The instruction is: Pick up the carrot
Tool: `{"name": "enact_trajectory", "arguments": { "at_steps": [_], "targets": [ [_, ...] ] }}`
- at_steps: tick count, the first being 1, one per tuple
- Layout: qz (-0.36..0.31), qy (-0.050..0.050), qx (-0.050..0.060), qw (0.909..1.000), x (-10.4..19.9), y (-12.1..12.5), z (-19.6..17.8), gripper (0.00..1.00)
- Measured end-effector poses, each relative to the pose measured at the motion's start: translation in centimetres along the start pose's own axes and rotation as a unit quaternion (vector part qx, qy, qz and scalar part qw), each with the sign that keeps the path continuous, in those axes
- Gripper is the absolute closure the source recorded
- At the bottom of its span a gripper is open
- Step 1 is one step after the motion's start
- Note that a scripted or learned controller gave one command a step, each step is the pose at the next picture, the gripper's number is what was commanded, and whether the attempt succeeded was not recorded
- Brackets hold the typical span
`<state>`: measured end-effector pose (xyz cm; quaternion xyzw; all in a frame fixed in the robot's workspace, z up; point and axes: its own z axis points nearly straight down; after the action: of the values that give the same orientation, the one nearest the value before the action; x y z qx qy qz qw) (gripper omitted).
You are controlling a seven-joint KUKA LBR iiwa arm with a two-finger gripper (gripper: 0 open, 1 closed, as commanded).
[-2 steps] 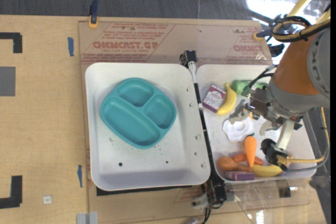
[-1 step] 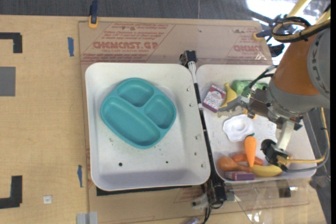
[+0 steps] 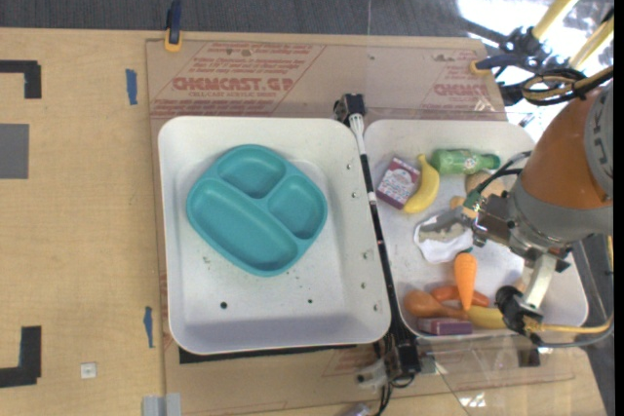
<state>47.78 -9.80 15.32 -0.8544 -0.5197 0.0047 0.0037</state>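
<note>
The carrot (image 3: 466, 279) is a short orange cone in the right bin (image 3: 395, 253), its tip pointing towards the bin's front. My gripper (image 3: 445, 226) hovers just above and to the left of the carrot's thick end, over a crumpled white item (image 3: 438, 248). The grey wrist with the orange band reaches in from the right and hides the bin's right part. The carrot sits close under the wrist body, and I cannot tell whether it is touched.
The right bin also holds a banana (image 3: 424, 186), a green bottle (image 3: 463, 161), a small purple box (image 3: 397, 182) and, at the front, orange (image 3: 427, 301), yellow (image 3: 485, 316) and purple (image 3: 445, 328) pieces. A teal divided plate (image 3: 256, 208) lies in the left bin (image 3: 195, 307).
</note>
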Motion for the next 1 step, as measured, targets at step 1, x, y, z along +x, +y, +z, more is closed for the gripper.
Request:
{"name": "enact_trajectory", "arguments": {
  "at_steps": [1],
  "targets": [
    [-0.169,0.001,-0.002,0.9857,-0.64,0.5,7.12,0.0]
  ]
}}
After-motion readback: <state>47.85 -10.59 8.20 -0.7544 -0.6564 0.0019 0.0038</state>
